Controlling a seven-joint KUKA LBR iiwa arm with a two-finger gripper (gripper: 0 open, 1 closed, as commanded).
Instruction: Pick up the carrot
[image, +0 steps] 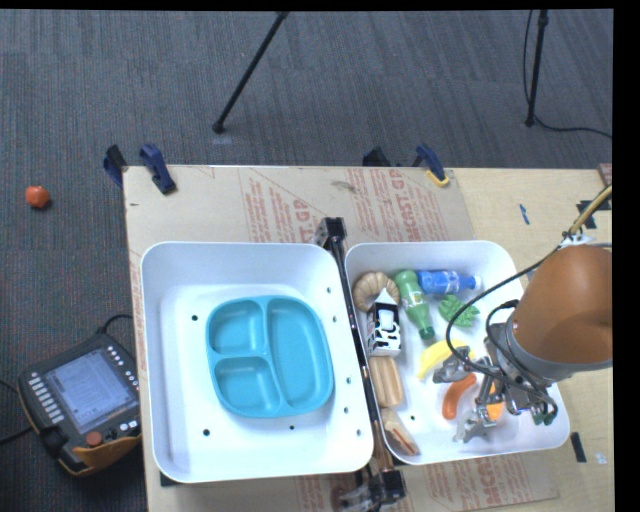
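Note:
The carrot (457, 396) is a small orange piece lying near the front of the right bin (520, 262), just below a yellow banana (439, 358). My gripper (488, 412) hangs low over the bin's front right corner, immediately right of the carrot and close against it. The arm's orange band (566, 305) covers the bin's right side. Cables and metal parts around the gripper blur what lies beneath it.
The right bin also holds a croissant (372, 288), a green bottle (410, 300), a blue bottle (446, 282), a cow-patterned carton (385, 330), a bread roll (387, 381) and a sandwich (401, 436). A blue divided plate (270, 357) lies in the left bin (160, 300).

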